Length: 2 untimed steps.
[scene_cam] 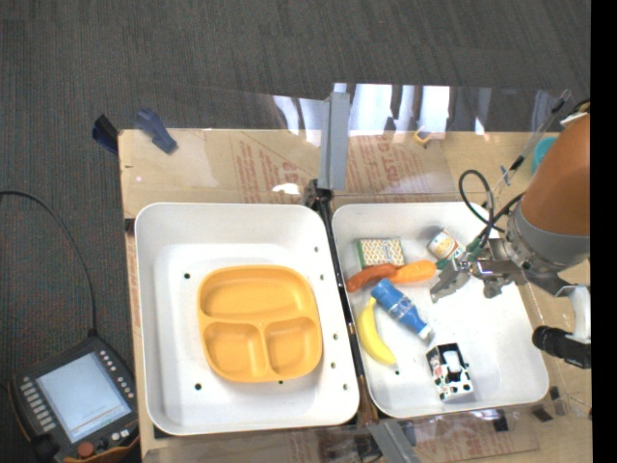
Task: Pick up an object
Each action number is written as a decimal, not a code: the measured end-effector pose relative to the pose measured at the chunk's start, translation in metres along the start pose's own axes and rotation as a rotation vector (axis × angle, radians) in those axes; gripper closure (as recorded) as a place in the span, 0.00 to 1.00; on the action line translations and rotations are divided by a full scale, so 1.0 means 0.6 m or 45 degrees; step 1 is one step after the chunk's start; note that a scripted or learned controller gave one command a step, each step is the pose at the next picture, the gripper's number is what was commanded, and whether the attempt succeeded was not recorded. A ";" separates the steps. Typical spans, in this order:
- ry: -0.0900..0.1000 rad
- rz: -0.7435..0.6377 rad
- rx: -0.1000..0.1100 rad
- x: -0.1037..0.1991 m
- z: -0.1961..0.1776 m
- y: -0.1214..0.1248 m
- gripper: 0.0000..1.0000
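My gripper (469,285) hangs over the right bin (535,355), right of its middle, with its fingers apart and nothing between them. Just left of it lies an orange carrot (393,275), and a small round jar (442,245) sits up and to the left. Under the carrot a blue bottle (402,310) lies slantwise, beside a yellow banana (375,335). A green-and-white box (381,252) rests near the bin's back left. A small black-and-white pack (450,371) lies near the front edge.
The left bin (164,249) holds a yellow divided plate (258,320). A grey post (336,143) stands behind the wall between the bins. Cables (479,201) loop above the wrist. A teach pendant (72,398) sits at the lower left, off the bench.
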<state>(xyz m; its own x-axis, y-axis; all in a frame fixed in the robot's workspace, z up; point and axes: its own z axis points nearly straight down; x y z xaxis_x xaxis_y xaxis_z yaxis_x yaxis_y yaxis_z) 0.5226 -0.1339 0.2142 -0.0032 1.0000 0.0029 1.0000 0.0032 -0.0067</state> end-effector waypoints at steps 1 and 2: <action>-0.001 -0.230 -0.003 0.042 0.214 0.058 0.00; 0.002 -0.218 0.002 0.037 0.201 0.056 1.00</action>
<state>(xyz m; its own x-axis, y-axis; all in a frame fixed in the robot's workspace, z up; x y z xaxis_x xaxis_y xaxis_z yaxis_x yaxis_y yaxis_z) 0.5551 -0.1114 0.0933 -0.1732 0.9849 0.0058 0.9848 0.1733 -0.0079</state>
